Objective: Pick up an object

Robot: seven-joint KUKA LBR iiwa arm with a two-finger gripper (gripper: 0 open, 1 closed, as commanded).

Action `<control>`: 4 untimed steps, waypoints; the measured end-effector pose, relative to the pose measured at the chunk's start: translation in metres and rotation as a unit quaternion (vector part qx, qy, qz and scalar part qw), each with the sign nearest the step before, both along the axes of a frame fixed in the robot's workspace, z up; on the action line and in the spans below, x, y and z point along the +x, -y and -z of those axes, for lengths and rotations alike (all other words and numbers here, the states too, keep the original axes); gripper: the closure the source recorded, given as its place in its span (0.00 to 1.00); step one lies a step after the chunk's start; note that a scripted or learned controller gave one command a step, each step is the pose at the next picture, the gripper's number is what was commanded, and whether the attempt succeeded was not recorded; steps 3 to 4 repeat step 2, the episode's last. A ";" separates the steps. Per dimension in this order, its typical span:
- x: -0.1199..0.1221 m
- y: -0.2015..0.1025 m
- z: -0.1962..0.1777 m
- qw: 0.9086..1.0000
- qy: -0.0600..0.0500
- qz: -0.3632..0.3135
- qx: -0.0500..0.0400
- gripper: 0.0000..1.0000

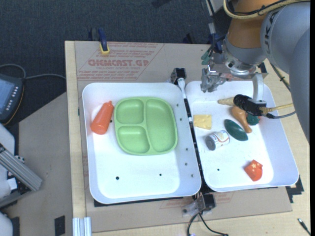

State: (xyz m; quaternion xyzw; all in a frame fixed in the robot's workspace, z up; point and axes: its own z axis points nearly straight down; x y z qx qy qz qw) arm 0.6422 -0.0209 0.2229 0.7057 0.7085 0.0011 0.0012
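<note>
1. Camera view, the robot: the grey arm (290,28) reaches in from the right. Its gripper (210,82) hangs over the far left corner of the right bin (275,151). At this angle I cannot tell whether the gripper is released or clenched.
2. Camera view, right bin, far part: a tan cone (225,101) lies just right of the gripper, apart from it. An orange-brown piece (241,118) lies nearer than the cone. A dark green oval (236,130) lies against the orange-brown piece on its near side.
3. Camera view, right bin, middle and near part: a pale yellow block (203,121) lies close to the bin's left wall, nearer than the gripper. A small grey and white can (217,140) lies on its side just near of the block and beside the green oval. A red piece (254,170) lies alone toward the near right corner, well apart from the gripper.
4. Camera view, left bin (138,178): a green divided plate (146,125) lies flat in its middle. An orange bottle (101,118) lies just beside the plate's left edge.
5. Camera view, support: both bins rest on a brown printed board (123,60).
</note>
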 end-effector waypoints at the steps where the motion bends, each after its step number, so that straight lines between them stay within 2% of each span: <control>1: 0.003 0.010 0.008 1.000 -0.001 0.002 -0.001 1.00; 4: 0.008 0.019 0.001 1.000 0.000 0.002 -0.001 1.00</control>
